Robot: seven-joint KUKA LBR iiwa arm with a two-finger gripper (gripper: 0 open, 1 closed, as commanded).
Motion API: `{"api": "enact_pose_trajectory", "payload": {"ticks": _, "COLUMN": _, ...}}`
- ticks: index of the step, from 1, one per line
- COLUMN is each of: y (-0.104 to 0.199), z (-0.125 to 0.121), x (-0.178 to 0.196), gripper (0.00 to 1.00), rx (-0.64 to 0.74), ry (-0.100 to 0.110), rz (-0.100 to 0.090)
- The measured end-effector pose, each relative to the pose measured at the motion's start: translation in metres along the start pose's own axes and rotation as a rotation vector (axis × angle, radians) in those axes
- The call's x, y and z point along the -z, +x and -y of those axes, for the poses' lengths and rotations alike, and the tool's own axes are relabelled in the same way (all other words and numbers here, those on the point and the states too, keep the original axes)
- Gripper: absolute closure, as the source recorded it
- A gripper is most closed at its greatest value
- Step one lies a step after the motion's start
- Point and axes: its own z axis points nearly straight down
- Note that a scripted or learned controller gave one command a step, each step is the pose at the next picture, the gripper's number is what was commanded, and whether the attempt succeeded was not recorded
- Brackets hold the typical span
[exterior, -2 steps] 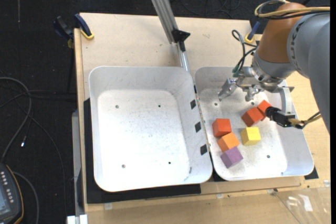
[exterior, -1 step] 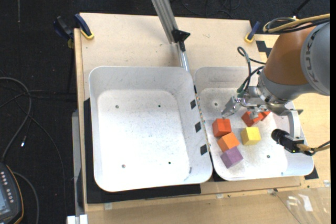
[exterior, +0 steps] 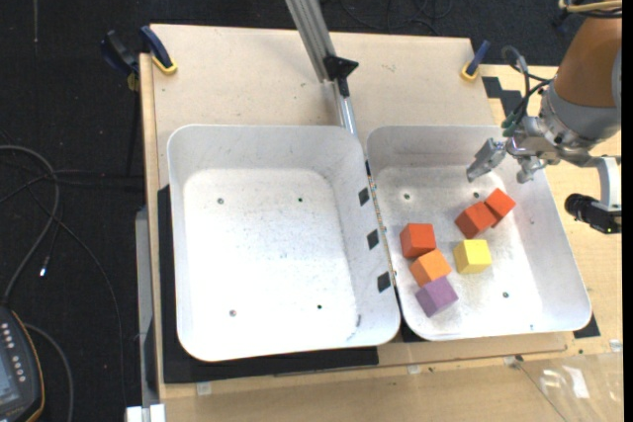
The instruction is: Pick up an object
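While the arm (exterior: 591, 74) reaches in from the right edge of the camera view, the tool (exterior: 506, 159) hangs over the upper part of the right bin (exterior: 554, 252), its two fingers spread apart with nothing between them. Contents of the right bin, all lying in its middle and lower part: two red-orange blocks (exterior: 485, 212) touching each other nearest the tool; one yellow block (exterior: 473, 255) just below them; one red block (exterior: 417, 238) to the left; one orange block (exterior: 429, 266) touching it from below; one purple block (exterior: 436, 295) touching the orange one and lying lowest. The left bin (exterior: 188, 212) sits alongside on the bench (exterior: 247, 84), its floor speckled. No block is lifted; the step in hand appears to be the approach before a descent. Judged from the layout, the yellow block is the cleanest candidate, since it stands a little apart from its neighbours and leaves room for a finger on either side. The red-orange pair is closest but packed tight, so a finger would likely land on the seam or nudge one block aside. A good attempt would centre the tool over a single block, turn the fingers square to two free faces, descend straight, and close only once both fingers bracket the block. The sloping bin wall near the tool is a likely snag.
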Motion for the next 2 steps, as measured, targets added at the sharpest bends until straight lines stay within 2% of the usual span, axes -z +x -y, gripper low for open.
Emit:
{"api": "enact_pose_trajectory", "payload": {"ticks": 1, "y": 0.0, "z": 0.016, "x": -0.054, "gripper": 0.0, "rx": 0.009, "ry": -0.021, "rz": 0.004}}
{"api": "enact_pose_trajectory", "payload": {"ticks": 2, "y": 0.015, "z": 0.032, "x": -0.061, "gripper": 0.0, "rx": 0.006, "ry": -0.021, "rz": 0.004}}
